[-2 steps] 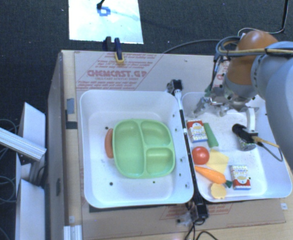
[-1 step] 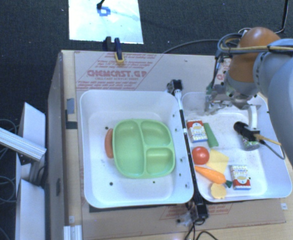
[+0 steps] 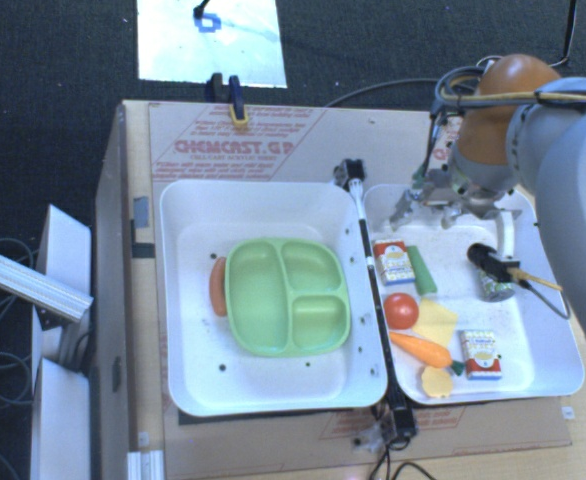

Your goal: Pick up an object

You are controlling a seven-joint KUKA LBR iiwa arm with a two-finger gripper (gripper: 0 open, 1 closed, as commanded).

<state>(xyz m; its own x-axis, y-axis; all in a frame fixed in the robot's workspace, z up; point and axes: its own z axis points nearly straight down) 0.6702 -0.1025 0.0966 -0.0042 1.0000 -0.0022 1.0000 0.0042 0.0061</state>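
- Arm [image 3: 563, 158] reached in from the right, and the end effector [image 3: 428, 210] hung over the back part of the right bin [image 3: 553, 348].
- End effector fingers [image 3: 405, 208] were spread apart with nothing between them. It was holding nothing.
- All the small pickable stuff sat in the right bin, nearer the camera than the end effector:
- First carton [image 3: 394, 262], red and white, lay by the bin's left wall, with the green block [image 3: 422, 271] just beside it on the right.
- Tomato [image 3: 401, 310] sat below the first carton, touching or nearly touching the yellow slice [image 3: 435, 320] on its right.
- Carrot [image 3: 423, 349] lay at a slant below the tomato, leafy end pointing right.
- Yellow round piece [image 3: 436, 381] was at the front edge, just below the carrot.
- Second carton [image 3: 482, 354] lay right of the carrot, well apart from the first.
- Left bin [image 3: 173, 298] held a green divided plate [image 3: 288, 298], roughly centred and flat.
- Sausage [image 3: 217, 286], orange-red, lay along the plate's left edge. Couldn't tell if it was tucked partly under the rim.
- Both bins sat side by side on the bench [image 3: 243, 148], inner walls touching.
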